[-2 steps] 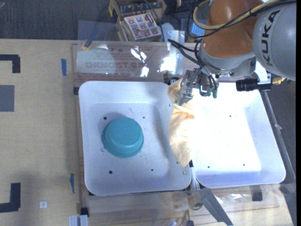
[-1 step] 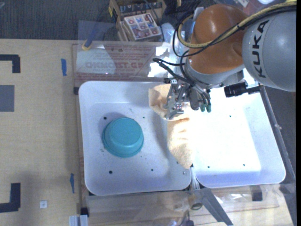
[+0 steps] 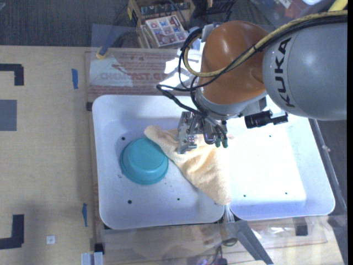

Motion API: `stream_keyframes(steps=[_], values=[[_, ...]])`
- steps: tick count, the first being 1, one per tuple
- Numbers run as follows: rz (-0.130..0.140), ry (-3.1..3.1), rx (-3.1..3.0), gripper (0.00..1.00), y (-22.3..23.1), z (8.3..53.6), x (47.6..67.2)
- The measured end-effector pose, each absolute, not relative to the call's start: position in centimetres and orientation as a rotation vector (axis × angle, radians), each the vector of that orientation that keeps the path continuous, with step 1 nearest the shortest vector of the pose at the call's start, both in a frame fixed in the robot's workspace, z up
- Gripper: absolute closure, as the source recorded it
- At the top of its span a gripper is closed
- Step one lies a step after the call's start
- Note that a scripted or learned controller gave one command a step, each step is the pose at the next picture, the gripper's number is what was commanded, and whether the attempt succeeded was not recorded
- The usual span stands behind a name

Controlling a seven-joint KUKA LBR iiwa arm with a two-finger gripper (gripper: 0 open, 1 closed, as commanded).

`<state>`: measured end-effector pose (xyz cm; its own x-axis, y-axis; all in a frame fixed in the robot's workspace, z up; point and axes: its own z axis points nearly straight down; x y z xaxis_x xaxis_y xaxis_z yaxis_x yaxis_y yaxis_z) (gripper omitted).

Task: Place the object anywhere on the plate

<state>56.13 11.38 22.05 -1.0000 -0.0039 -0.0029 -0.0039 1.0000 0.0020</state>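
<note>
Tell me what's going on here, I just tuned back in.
The KUKA arm reaches in from the right, its gripper down at the top edge of a yellow cloth. The cloth lies crumpled in the left bin, its lower end running toward the seam with the right bin. A teal plate sits beside it in the left bin, touching the cloth's upper corner. The cloth is not on the plate yet.

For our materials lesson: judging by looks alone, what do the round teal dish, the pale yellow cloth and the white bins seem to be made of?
Round teal dish: probably plastic, a smooth, even matt colour with a soft sheen.
Pale yellow cloth: soft fabric, perhaps terry; it lies crumpled in folds with a fuzzy surface.
Shallow white bins: likely moulded plastic, smooth and slightly glossy with rounded corners.
</note>
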Motion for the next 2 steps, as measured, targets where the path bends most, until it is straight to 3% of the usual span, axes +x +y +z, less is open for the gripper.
stream_keyframes(steps=[1, 2], values=[[0.003, 3.140, -0.004, 1.00, 15.39, 22.38, 52.92], [0.003, 3.140, -0.004, 0.00, 15.37, 22.39, 52.93]])
